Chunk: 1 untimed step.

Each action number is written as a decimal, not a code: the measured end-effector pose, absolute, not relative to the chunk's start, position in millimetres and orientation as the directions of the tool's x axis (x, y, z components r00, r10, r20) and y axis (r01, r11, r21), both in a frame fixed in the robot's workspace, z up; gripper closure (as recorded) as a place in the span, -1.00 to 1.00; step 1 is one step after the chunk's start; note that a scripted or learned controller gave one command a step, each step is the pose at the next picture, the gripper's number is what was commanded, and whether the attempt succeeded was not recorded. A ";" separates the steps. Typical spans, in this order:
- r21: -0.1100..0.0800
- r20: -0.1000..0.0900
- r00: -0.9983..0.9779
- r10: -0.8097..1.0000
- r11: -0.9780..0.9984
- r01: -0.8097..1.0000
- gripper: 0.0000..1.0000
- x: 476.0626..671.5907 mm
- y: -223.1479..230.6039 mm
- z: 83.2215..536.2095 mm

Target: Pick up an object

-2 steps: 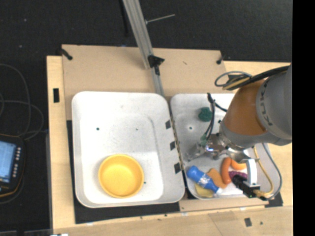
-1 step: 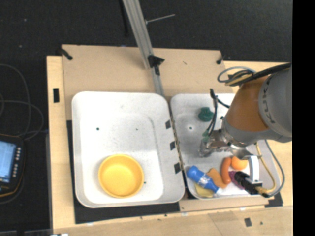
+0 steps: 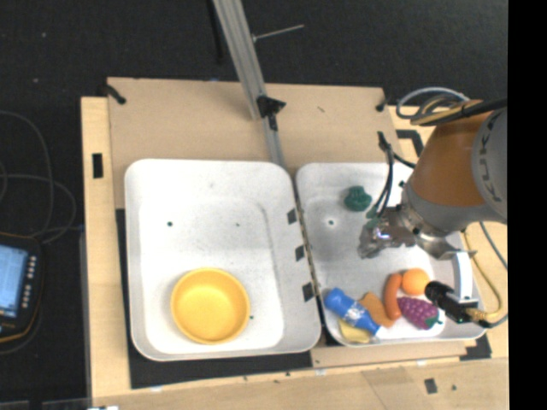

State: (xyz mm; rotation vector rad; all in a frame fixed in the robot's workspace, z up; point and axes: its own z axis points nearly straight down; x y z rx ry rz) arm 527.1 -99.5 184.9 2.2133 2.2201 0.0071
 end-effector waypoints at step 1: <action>0.006 -0.001 -0.003 1.000 0.003 1.000 1.00 529.1 -100.7 213.5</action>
